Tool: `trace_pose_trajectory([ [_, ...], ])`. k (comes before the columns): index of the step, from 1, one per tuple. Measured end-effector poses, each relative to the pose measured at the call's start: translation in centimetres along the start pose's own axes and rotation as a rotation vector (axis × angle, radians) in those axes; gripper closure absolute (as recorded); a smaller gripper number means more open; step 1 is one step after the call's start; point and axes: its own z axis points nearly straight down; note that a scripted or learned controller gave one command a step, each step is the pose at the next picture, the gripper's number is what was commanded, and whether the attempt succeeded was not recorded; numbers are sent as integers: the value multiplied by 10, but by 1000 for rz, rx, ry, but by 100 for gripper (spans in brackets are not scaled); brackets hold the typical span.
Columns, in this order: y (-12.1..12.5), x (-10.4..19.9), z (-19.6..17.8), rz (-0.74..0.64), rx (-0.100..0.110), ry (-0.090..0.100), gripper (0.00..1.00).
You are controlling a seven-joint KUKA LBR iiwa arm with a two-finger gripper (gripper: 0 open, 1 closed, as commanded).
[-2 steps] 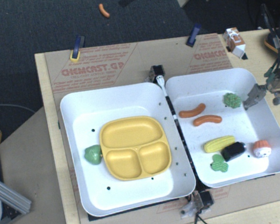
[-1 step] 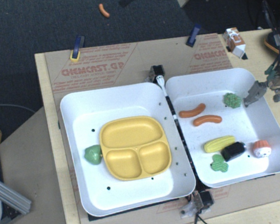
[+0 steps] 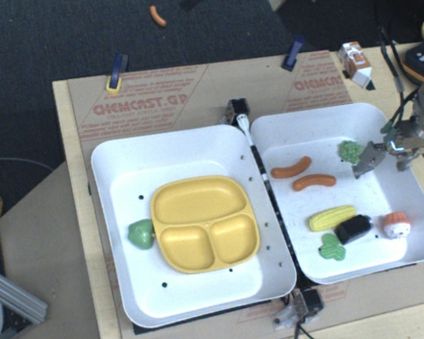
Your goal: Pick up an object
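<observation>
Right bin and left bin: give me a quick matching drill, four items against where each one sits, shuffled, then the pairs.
Items:
1. yellow divided plate
2. corn cob
3. black block
4. broccoli floret

Places:
A. right bin, far side, just beside the gripper
B. middle of the left bin
C. right bin, below the two sausages
D. right bin, near side, between a green piece and the corn cob

Pairs: 1-B, 2-C, 3-D, 4-A
</observation>
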Motion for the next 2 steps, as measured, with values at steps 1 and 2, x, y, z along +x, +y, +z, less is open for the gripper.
trace_pose_trajectory([
  [1,-10,-3,56,1,0,0,0],
  [2,-11,-2,110,0,0,0,0],
])
